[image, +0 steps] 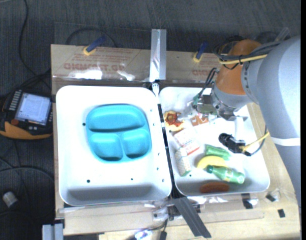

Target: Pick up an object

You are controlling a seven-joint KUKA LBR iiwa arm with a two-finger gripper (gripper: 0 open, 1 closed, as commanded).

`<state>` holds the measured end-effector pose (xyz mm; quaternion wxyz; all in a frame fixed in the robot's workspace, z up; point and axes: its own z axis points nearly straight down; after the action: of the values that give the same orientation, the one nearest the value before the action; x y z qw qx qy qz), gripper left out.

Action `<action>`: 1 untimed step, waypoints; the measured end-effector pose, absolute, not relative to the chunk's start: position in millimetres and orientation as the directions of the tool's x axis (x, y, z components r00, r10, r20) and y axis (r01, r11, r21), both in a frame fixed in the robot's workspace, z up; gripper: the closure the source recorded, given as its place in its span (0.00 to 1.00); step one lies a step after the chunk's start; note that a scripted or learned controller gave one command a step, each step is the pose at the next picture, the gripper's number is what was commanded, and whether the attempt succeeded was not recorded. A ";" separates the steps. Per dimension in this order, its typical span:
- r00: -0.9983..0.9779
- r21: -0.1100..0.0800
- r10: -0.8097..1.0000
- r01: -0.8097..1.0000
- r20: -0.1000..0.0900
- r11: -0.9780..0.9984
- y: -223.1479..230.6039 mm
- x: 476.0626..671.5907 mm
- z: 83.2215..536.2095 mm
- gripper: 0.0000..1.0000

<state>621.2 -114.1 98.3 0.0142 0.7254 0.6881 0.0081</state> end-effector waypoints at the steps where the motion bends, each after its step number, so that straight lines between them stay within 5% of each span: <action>1: 0.050 0.024 0.999 0.998 -0.007 -0.050 -112.7 619.6 104.9 1.00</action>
<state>619.6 -112.7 104.9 0.0111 0.7245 0.6891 0.0059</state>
